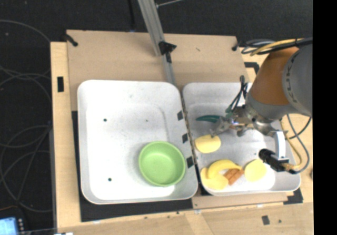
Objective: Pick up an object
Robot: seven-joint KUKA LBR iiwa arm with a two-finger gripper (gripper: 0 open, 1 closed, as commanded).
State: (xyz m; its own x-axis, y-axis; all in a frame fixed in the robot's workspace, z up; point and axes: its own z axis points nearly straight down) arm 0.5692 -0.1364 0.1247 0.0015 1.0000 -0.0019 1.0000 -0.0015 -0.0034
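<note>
Sitting nearest the camera, in the right bin's [210,94] front corner: a yellow ring-shaped toy [218,172] with an orange piece [232,176] tucked against it. Resting just right of those, a round yellow piece [255,170]. Lying a little farther back, near the right bin's left wall, a pale yellow lump [207,144]. Hovering just behind that lump, the gripper [231,123], beside a dark green thing [209,119]. Holding nothing, by the look of it; cannot tell whether opened or closed. Probably lining up for a grab. Needing next: going down onto the lump and pinching it. Waiting in the left bin [105,97], a green bowl [161,163].
</note>
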